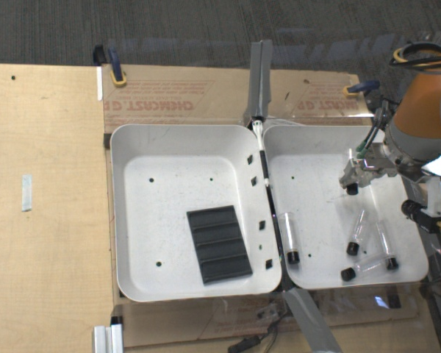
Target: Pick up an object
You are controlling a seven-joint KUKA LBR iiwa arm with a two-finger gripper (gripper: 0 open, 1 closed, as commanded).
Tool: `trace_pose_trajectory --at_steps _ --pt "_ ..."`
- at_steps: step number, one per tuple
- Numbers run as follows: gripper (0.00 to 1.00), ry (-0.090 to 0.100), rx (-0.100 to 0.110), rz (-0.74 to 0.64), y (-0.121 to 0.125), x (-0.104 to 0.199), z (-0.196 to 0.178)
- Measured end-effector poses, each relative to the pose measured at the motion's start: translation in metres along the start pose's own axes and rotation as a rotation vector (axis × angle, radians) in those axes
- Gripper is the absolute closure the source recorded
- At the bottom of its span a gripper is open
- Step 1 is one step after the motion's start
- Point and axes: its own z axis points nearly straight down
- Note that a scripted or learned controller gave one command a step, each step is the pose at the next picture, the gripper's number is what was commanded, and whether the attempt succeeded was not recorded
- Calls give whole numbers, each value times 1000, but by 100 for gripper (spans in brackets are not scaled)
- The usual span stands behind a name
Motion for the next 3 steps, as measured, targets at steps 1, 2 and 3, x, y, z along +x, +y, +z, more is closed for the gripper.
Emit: trace_pose_trajectory --at_steps 1,2,3 --pt "100 1 7 -55 78 29 28" --pt "0 0 3 -54 79 29 27" --pt "0 -1 3 -70 78 15 48"
